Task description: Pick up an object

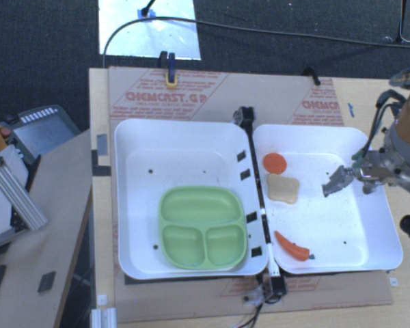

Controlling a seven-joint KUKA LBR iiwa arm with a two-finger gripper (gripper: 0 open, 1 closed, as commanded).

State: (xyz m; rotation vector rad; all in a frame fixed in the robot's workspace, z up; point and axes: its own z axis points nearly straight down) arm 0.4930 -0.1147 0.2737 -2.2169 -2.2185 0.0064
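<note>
Green first, on your left: a three-compartment plate [203,227] lies in the left bin [133,176], toward its near right corner. Across the divider, the right bin [369,244] holds an orange round piece [275,162] near the far left, a pale beige block [283,188] just below it, and an orange carrot-like piece [292,246] near the front wall. To your right, the arm reaches in and its hand [336,182] hangs over the bin's middle, touching none of the three. You cannot tell how far it is open. The beige block lies nearest, just left of the hand.
</note>
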